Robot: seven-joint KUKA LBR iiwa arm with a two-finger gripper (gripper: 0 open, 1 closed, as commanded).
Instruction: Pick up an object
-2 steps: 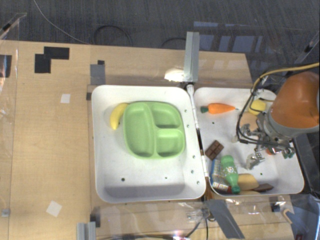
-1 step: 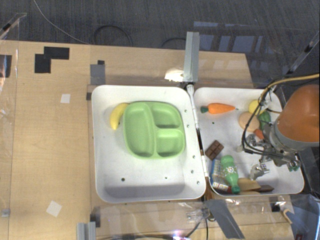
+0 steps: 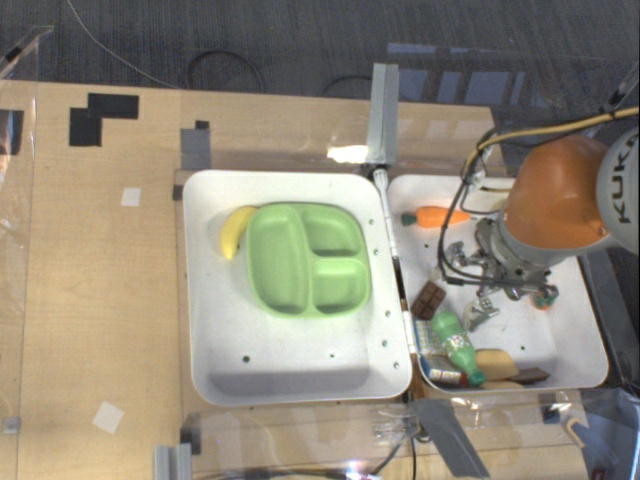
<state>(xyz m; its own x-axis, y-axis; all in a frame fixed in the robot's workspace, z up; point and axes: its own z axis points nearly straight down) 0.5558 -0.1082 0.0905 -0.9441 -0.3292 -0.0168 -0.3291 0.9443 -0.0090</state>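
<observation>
Green plastic bottle and brown-handled brush lie at right bin's front edge.
Gripper hovers just above the bottle; finger state cannot be determined. Orange carrot at rear; brown block nearby. Left bin holds green divided tray, yellow banana.

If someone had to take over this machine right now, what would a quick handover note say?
Gripper: over the right bin, low among the objects; nothing visibly held, finger state unclear.
Right bin: carrot at the far edge, brown block near the divider, green bottle and a brush with a tan handle at the near edge.
Left bin: green divided plate with a banana against its left rim.
Done: arm is positioned over the right bin.
Left: grasp an object and lift it.
</observation>
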